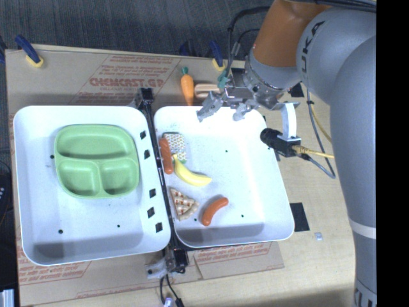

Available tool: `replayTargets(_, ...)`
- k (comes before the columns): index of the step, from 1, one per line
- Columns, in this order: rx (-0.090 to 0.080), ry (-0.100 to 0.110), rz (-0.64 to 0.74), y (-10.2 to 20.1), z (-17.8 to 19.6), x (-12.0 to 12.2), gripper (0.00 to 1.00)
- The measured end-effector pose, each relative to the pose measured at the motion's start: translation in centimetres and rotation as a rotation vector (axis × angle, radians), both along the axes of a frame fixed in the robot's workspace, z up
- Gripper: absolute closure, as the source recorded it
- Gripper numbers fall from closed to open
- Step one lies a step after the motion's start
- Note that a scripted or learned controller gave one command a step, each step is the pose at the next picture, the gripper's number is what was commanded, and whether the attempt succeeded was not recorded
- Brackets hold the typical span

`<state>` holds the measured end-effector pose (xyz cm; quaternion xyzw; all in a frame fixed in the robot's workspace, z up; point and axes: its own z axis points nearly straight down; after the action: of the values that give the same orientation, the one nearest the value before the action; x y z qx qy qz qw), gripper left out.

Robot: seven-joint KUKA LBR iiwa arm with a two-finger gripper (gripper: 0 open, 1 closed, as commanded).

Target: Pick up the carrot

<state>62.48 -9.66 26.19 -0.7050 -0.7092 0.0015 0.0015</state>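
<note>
Hanging over the far rim of the right bin (275, 197), the gripper (225, 108) has its two metal fingers spread apart, with nothing between them. One fingertip (206, 112) points down and to the left, the other sits just beside it to the right; both are above the bin's far edge, and whether they touch it cannot be told. The arm (332, 62) reaches in from the right, its orange band (284, 24) above the wrist and the wrist tilted down toward the bins.

The carrot (186, 87) lies outside the bins on the brown cardboard (115, 75), just beyond the far rim of the right bin, left of the gripper and near it but apart. Its green top points away from the bins. A pale, tan piece (206, 91) lies just beside it toward the gripper.

Inside the right bin, along its left side, lie a sausage (166, 155), a banana (190, 175), a waffle piece (181, 204) and a second sausage (213, 210). The left bin (38, 235) holds a green divided tray (97, 159).
</note>
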Motion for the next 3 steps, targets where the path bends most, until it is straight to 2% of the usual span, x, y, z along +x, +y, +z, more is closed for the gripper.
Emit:
replayTargets(1, 0.0, 0.004, -0.056, -6.9, -14.9, 3.0, 0.0)
replayTargets(2, -0.002, -0.002, -0.122, -10.4, -16.4, 3.2, 0.0)
replayTargets(3, 0.001, -0.001, 0.026, -10.9, -16.9, 3.2, 0.0)
